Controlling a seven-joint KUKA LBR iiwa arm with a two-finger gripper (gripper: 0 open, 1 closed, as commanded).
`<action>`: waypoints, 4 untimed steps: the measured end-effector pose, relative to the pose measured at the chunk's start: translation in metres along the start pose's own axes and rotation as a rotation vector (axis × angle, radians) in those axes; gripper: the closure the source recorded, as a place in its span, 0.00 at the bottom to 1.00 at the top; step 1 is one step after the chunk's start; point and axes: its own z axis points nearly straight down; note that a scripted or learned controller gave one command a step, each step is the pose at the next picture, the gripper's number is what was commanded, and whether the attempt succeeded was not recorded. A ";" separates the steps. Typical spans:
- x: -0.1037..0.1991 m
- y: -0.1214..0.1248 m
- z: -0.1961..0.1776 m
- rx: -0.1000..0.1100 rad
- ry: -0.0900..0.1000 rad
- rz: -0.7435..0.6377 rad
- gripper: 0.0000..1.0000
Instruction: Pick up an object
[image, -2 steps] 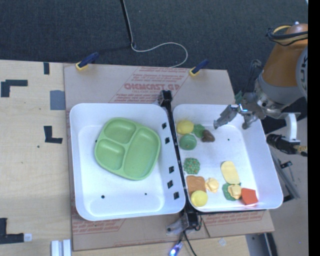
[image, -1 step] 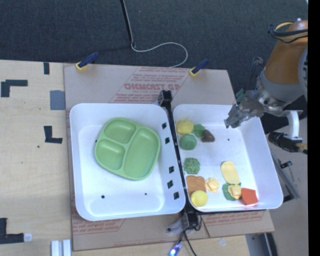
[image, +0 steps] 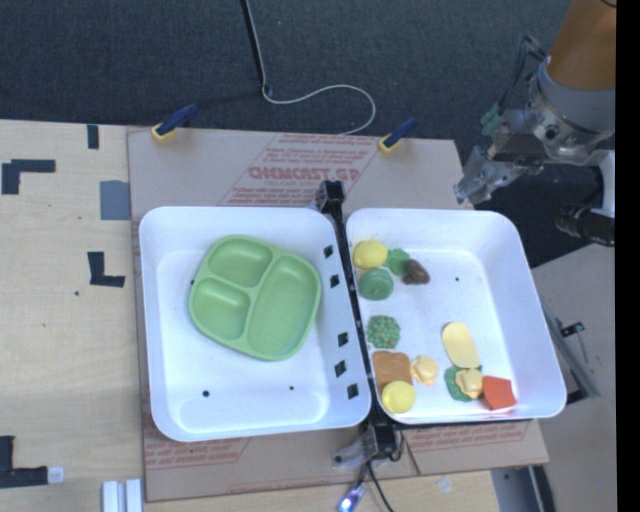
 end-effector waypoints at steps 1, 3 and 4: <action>0.072 -0.011 -0.170 -0.005 0.002 -0.002 1.00; 0.193 -0.113 -0.163 0.012 0.004 -0.005 1.00; 0.212 -0.112 -0.124 0.020 0.000 0.005 1.00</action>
